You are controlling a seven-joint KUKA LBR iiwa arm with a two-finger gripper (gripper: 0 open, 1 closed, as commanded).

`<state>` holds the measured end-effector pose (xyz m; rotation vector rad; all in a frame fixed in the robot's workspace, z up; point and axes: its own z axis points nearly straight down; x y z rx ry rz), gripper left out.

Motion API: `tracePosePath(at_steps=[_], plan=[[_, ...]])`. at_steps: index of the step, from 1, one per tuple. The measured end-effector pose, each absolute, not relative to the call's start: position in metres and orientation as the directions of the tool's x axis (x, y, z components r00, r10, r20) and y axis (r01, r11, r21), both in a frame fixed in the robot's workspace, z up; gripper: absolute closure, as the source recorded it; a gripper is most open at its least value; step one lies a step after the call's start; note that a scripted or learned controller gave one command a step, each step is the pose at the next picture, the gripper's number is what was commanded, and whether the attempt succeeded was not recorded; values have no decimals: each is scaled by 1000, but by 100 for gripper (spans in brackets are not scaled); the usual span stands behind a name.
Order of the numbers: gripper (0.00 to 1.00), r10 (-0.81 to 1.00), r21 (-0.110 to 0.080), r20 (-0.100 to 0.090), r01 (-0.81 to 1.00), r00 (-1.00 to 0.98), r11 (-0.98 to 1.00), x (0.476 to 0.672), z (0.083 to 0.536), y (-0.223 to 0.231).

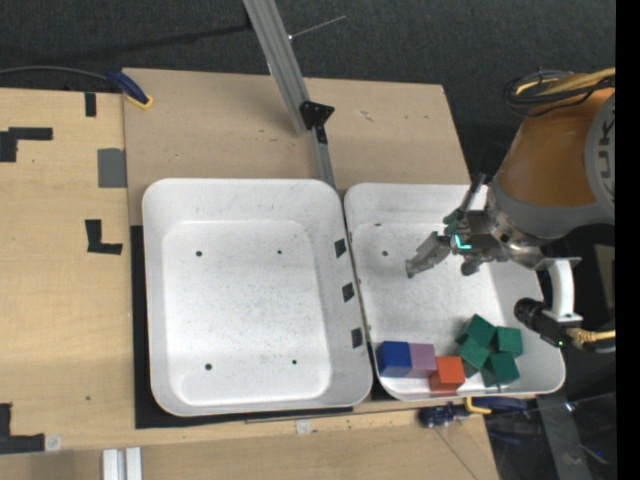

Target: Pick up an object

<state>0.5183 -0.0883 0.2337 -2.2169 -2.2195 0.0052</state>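
Blue block: lay at the near edge of the right bin, close to its near-left corner, touching the purple block beside it.
Purple block: sat between the blue and orange blocks, in the same near row.
Orange block: rested against the near rim, just beside the green cluster.
Green blocks: several were bunched in the near-right corner, tilted and touching one another; a count was hard to fix.
Left bin: stood side by side with the right bin on the surface.
Tool: hung over the middle of the right bin, slanted toward the left bin, well apart from every block; nothing was seen between its fingers, and whether they stood apart or together could not be told.
Arm: reached in over the right bin's right edge.
Step judged: approach, with no block yet taken.
Handling advice: the blue block looked the best target, since its left face was free; the tool would need to travel to the near edge, square up over the block and descend straight.
Risk judged: the packed row and the rim left little room for fingers, so a crooked descent could shove neighbours.
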Motion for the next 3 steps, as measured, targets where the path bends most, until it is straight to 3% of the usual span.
tracePosePath(at_steps=[1, 3], plan=[[0, 1000, -2, 1, 1000, -2, 2, 519, 236, -89], [0, 1000, -7, 0, 1000, -1, 1, 524, 140, -95]])
